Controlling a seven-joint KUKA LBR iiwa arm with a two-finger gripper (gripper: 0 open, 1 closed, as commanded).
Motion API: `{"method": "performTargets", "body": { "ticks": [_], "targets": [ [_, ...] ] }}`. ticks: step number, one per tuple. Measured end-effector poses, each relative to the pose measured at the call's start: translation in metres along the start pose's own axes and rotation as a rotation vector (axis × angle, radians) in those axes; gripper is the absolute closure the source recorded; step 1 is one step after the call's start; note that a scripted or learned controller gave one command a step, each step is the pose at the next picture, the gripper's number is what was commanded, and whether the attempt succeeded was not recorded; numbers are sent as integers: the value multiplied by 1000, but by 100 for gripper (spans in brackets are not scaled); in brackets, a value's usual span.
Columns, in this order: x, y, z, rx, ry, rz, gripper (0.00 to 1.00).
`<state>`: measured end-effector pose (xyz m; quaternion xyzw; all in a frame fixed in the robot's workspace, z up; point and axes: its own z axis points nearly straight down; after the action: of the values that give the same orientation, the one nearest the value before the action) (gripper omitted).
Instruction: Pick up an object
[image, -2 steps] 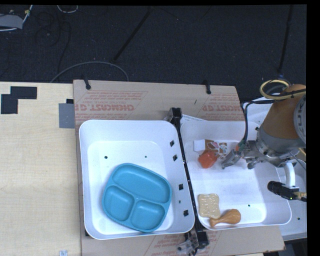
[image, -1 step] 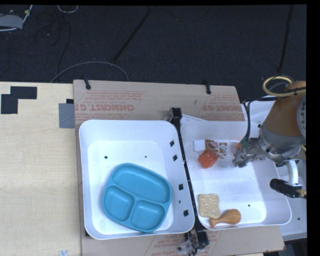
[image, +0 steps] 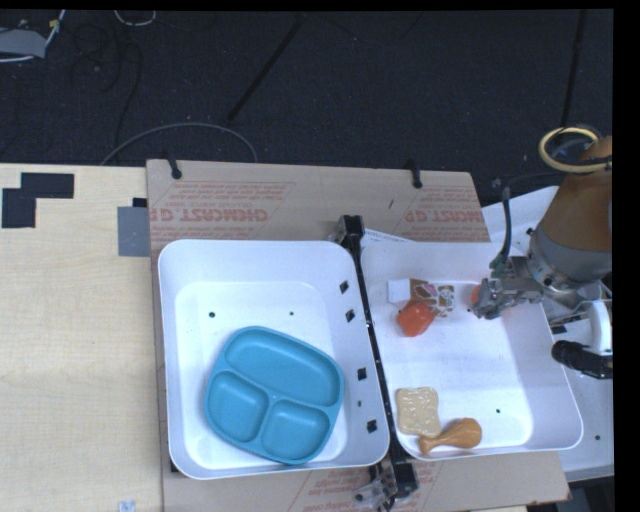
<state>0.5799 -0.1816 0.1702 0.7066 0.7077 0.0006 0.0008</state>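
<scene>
drumstick (image: 452, 435) and cracker (image: 417, 408) sit lower right of the frame. my claw (image: 487, 297) hovers center right; can't tell if it's open. i'd drop straight onto the tomato (image: 415, 319).

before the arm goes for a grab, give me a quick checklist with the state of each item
1. Something to pick in the right bin: ok. A red toy, a small printed packet, a cracker-like square and a drumstick-shaped toy lie there.
2. Tool over the right bin: ok, near its upper right part.
3. Tool free of any object: cannot tell, its tip is too small and dark.
4. Nearest target free of neighbours: not ok, the red toy touches the packet.
5. Left bin out of the path: ok, it holds a blue divided plate, away from the arm.
</scene>
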Motion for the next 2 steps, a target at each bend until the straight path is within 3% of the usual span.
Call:
{"method": "performTargets", "body": {
  "ticks": [1, 2],
  "targets": [
    [-1, 1, -51, -1, -1, 0, 100],
    [48, -13, -41, 6, 3, -2, 100]
  ]
}}
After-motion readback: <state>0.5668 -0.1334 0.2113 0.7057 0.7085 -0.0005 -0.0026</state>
